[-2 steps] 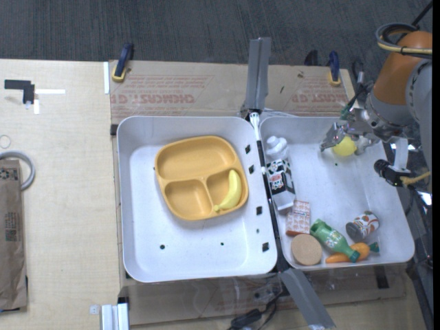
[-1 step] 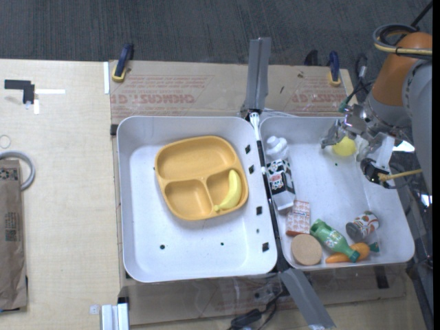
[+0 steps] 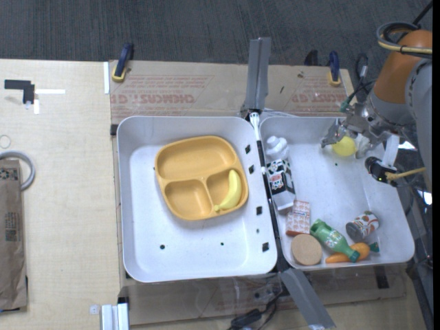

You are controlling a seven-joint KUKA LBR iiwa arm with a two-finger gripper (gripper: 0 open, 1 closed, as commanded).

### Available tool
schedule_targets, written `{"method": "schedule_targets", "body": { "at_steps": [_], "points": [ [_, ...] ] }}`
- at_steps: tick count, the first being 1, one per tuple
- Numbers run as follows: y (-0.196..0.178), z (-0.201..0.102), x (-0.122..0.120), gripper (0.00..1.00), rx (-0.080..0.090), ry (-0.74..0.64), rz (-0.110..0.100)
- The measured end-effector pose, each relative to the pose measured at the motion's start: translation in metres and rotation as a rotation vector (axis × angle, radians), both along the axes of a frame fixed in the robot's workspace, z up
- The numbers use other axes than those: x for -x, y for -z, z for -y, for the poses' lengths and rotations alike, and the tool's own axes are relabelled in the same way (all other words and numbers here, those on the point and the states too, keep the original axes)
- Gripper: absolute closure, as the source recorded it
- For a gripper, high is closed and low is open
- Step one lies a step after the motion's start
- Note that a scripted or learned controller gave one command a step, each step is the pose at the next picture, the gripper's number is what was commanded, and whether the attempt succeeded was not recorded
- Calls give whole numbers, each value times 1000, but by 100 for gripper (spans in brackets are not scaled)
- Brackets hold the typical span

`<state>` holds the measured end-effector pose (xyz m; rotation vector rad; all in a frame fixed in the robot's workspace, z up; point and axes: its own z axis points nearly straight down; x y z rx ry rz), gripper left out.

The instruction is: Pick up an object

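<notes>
Lifting a yellow fruit out of the right bin.

Lying near along the front wall: green bottle (image 3: 334, 239), carrot (image 3: 347, 254), round cookie (image 3: 306, 249), probably dropped there as pick stock. Farther back, claw (image 3: 346, 141) hovering at the far corner, clenched around the yellow lemon (image 3: 344, 146), apparently raised clear of the right bin (image 3: 323, 184) for carrying.

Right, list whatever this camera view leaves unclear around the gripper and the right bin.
- Gripper: whether it grips the yellow object cannot be told; wrist parts crowd it.
- Yellow object: too small to identify.
- Arm: cut off by the right edge.
- Carton: label print too small to read.
- Can: label blurred.
</notes>
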<state>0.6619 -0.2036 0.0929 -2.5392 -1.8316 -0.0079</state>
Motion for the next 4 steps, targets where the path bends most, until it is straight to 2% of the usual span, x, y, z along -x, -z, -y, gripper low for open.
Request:
{"method": "schedule_targets", "body": {
  "at_steps": [2, 4],
  "points": [
    [0, 0, 0, 0, 1, -15, 0],
    [-1, 0, -1, 0, 0, 52, 6]
  ]
}}
